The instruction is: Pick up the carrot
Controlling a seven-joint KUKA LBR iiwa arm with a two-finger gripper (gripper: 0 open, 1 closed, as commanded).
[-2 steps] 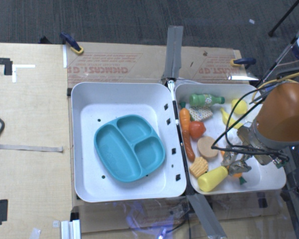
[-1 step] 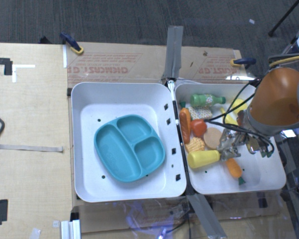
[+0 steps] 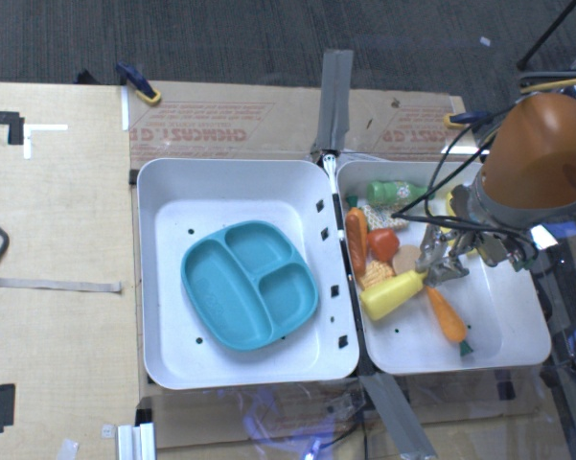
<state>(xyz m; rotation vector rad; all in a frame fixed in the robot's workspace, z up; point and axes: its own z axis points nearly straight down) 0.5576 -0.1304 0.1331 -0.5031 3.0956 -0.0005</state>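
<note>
Two-finger metal gripper: hanging low in the right shallow white plastic bin, tips just above the stalk-less top of the tapered orange toy carrot with green stub; whether jaws are parted or closed cannot be told from this angle, nothing visibly clamped between them.

Carrot: lying flat on the bin floor, pointing toward the near wall, green end nearest the rim, upper end near the gripper and just beside the yellow rounded plastic toy piece.

Neighbouring items, moving outward: red round toy piece, long orange-red sausage-shaped toy against the dividing wall, green bottle-shaped toy at the far wall.

Further out: grey arm with orange dome-like band reaching in from the right, trailing black cables.

Left shallow white plastic bin: holding a turquoise three-compartment plastic tray.

Progress, judged: approaching stage only; carrot not yet lifted; closing on it and raising it remaining.
</note>
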